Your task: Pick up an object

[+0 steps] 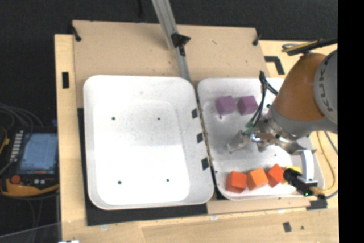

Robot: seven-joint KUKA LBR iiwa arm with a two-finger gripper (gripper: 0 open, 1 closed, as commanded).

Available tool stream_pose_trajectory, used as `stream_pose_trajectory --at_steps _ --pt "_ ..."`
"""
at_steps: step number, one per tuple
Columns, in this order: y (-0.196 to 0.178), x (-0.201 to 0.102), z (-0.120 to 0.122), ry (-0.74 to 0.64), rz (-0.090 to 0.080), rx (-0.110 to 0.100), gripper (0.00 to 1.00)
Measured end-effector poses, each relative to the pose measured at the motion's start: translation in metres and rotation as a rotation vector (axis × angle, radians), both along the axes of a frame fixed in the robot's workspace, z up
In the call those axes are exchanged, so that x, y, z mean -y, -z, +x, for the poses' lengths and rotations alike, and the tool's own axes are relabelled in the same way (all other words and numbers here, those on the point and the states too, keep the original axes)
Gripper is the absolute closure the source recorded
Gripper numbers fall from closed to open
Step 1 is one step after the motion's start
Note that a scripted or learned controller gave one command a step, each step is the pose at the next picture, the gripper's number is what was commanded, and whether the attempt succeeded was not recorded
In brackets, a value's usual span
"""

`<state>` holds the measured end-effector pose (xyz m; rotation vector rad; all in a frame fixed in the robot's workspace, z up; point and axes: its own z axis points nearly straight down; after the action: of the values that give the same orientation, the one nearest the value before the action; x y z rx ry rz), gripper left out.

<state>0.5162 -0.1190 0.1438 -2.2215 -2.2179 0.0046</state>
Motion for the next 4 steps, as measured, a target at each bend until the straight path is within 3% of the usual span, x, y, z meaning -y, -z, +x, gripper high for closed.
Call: stream_pose_trajectory --at_steps 1,2,4 --pt "0.045 0.001 0.001 0.001 0.000 0.007 0.00" --pt "0.034 0.003 0.002 0.011 -0.001 0.010 1.00" --pt "-0.073 0.004 0.007 -0.005 -0.002 0.011 1.00"
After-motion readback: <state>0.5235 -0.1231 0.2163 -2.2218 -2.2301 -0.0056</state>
